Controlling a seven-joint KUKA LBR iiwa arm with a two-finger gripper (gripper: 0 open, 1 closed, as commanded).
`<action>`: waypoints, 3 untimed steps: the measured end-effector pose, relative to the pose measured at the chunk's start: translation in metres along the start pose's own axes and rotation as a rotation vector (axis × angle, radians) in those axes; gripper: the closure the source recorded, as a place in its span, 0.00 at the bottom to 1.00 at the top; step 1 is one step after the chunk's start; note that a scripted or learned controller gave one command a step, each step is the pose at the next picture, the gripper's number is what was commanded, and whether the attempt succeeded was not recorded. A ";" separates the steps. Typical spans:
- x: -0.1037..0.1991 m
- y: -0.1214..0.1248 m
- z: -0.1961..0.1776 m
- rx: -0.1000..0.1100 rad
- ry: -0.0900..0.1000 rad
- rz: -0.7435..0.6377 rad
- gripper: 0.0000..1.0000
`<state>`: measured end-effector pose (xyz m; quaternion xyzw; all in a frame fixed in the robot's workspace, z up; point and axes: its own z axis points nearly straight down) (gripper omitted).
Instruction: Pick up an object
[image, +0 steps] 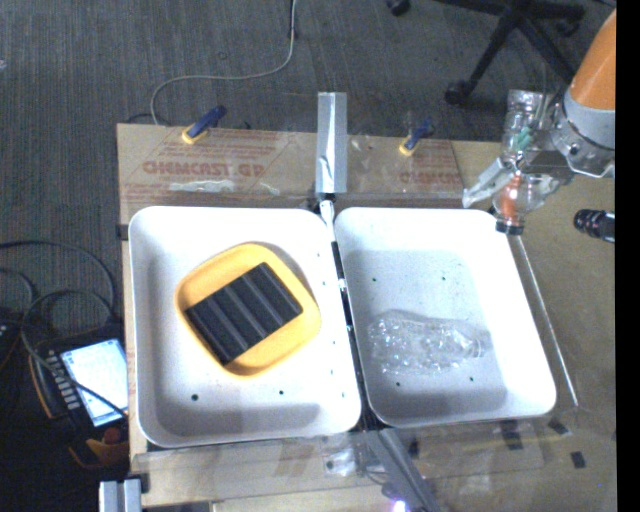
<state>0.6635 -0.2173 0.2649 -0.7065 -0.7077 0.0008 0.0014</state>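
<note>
The gripper (517, 190), state unclear, hovers beyond the right bin's (530, 290) far corner; the clear plastic wrap (425, 343) inside could slip.

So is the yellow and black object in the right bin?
No, the yellow and black object lies in the left bin.

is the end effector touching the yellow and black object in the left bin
Apart. The camera view shows the end effector above the right bin's far corner, far from the yellow and black object.

Dark grey carpet (80, 60) surrounds the bench, with a chair base (510, 45) behind.
</note>
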 end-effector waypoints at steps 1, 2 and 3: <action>0.018 -0.081 0.171 -0.002 0.001 -0.049 0.00; 0.019 -0.081 0.163 -0.001 0.002 -0.050 1.00; 0.079 -0.039 0.072 -0.003 0.000 -0.196 1.00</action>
